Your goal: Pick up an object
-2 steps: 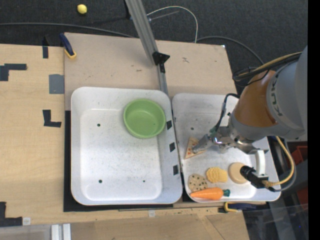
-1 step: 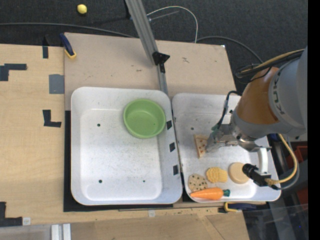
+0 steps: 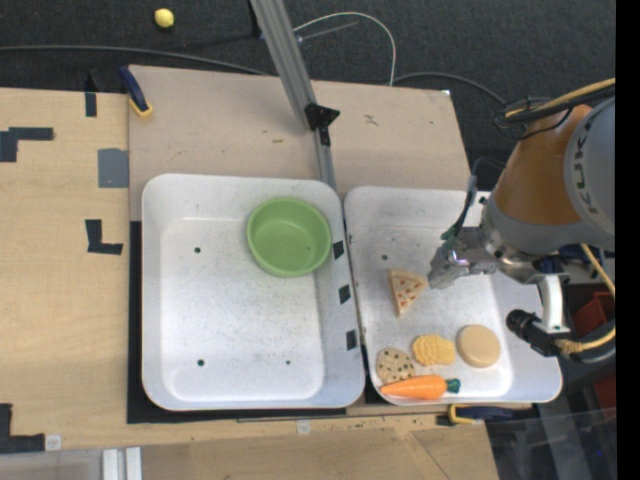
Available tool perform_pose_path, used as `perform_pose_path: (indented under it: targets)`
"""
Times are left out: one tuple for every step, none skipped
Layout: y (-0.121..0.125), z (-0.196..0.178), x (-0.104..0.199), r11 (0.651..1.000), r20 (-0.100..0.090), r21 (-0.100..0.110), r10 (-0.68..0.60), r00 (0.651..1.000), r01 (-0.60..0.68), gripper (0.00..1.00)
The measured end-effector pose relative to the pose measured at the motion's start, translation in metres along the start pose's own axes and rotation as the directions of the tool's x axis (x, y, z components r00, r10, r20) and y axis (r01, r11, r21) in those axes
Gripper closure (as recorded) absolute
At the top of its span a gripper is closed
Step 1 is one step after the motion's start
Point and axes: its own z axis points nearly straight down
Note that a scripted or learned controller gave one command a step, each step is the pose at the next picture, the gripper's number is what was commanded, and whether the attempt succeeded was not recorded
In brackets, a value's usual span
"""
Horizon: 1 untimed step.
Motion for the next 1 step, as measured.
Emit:
perform_pose_path:
  targets:
    - [0.0013,-0.0449,0.0002,1.000,0.000,0.001,0.000,1.000,0.000,1.00]
